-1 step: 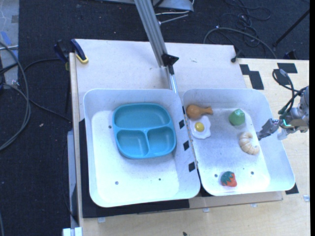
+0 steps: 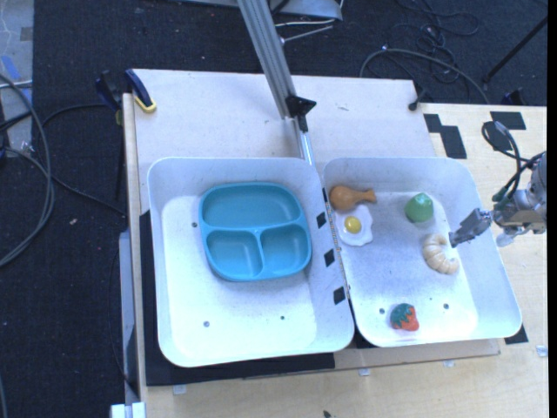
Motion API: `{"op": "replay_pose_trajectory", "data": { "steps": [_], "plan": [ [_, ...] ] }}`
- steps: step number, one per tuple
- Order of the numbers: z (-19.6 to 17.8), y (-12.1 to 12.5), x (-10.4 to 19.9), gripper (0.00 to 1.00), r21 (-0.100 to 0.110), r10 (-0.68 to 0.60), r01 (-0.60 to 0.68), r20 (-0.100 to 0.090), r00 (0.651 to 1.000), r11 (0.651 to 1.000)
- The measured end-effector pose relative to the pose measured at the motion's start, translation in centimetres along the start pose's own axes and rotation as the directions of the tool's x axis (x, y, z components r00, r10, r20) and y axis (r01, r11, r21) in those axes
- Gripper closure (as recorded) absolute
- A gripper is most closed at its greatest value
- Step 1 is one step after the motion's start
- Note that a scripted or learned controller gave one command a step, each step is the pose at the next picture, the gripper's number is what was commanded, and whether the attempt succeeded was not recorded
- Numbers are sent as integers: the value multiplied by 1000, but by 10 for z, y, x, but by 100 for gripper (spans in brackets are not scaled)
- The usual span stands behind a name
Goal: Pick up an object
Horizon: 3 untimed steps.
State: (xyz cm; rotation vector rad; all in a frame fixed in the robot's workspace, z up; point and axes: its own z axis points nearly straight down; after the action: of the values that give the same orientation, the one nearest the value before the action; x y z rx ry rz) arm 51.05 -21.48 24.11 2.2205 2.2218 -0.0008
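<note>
Dark floor (image 2: 70, 24), tangled black cables (image 2: 435, 33)

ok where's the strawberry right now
The strawberry lies in the right bin, near its front edge in the camera view, below the croissant.

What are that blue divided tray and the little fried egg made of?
The blue tray looks like moulded plastic: one even colour, rounded compartments, a soft sheen. The fried egg seems to be toy plastic or rubber, flat white with a glossy yellow yolk; which one is hard to tell.
</note>
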Motion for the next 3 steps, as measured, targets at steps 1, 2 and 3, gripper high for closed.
{"op": "replay_pose_trajectory", "data": {
  "steps": [1,2,3],
  "plan": [
    [47,-8,-1,0,5,2,-2,-2,1000,1000],
    [91,-9,4,0,4,1,-1,-2,1000,1000],
    [144,-10,5,0,4,1,-1,-2,1000,1000]
  ]
}}
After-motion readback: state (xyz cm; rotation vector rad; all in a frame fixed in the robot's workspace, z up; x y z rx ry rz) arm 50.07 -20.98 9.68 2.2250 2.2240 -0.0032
